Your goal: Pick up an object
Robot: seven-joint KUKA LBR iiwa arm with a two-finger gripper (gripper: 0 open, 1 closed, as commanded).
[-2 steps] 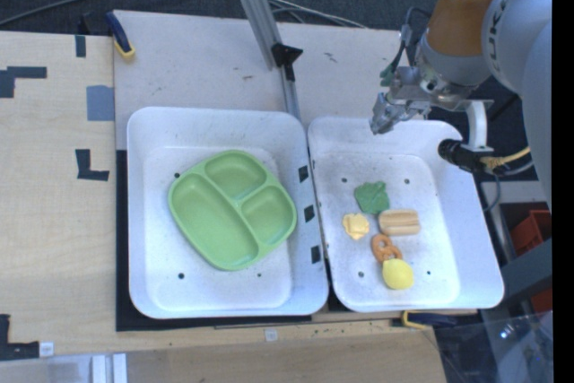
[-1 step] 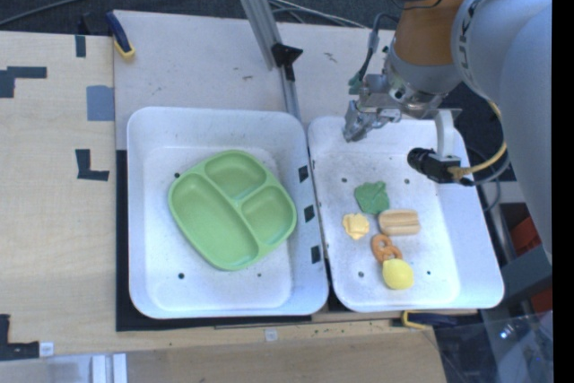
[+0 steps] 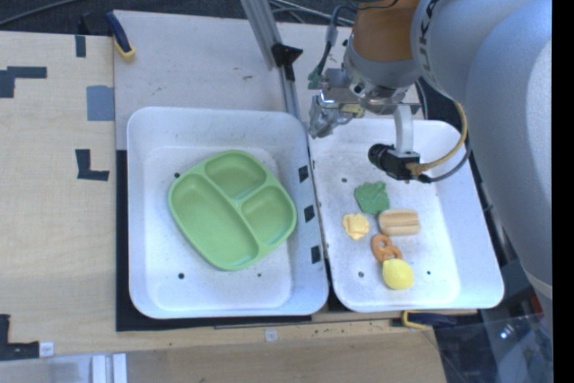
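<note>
The right bin (image 3: pixel 439 282) holds several small toy foods in a cluster: a green leafy piece (image 3: pixel 371 195), a yellow chunk (image 3: pixel 356 226), a tan hot-dog bun (image 3: pixel 399 222), an orange pretzel (image 3: pixel 386 248) and a yellow lemon (image 3: pixel 397 274). My gripper (image 3: pixel 323 123) hangs over the bin's far left corner, up and left of the cluster and apart from every piece. Nothing shows between its fingers.
The left bin (image 3: pixel 148 193) carries a green three-compartment plate (image 3: pixel 233 208). A slanted metal pole (image 3: pixel 256 0) rises behind the bins near the gripper. The arm's large grey body (image 3: pixel 502 85) overhangs the right bin's right side. A black cable fitting (image 3: pixel 395 161) dangles above the food.
</note>
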